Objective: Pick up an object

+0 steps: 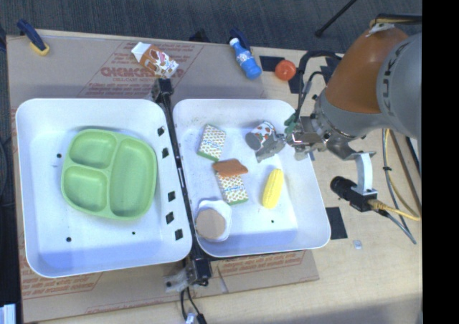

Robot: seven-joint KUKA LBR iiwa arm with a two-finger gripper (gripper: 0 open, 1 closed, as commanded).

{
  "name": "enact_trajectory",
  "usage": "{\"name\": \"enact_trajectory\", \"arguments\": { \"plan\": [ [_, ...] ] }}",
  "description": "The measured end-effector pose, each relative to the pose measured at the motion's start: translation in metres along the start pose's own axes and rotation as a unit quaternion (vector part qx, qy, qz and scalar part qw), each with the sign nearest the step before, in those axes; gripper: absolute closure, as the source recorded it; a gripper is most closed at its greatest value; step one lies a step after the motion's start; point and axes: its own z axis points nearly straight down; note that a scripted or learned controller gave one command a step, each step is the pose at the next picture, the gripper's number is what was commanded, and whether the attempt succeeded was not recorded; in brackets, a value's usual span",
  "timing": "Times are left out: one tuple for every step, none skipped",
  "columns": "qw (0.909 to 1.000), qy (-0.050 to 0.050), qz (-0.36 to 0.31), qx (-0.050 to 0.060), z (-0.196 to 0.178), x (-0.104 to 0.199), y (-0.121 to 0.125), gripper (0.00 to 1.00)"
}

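yellow corn [272, 188] lies lengthwise, slightly tilted.

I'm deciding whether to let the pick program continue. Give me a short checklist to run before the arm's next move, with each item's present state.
1. Gripper inside the right white bin, over its upper right part: ok.
2. Object seen between fingers: cannot tell; grey and reddish clutter there.
3. Yellow plastic corn cob lying apart from the gripper, free to pick: ok.
4. Patterned rectangular block with brown top clear of the corn: ok.
5. Green divided plastic tray sits in the left white bin, out of the way: ok.
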Motion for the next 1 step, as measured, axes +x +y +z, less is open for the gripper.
{"name": "enact_trajectory", "arguments": {
  "plan": [
    [1.0000, 0.000, -0.001, 0.001, 0.1079, -0.0128, -0.0453, 0.00]
  ]
}}
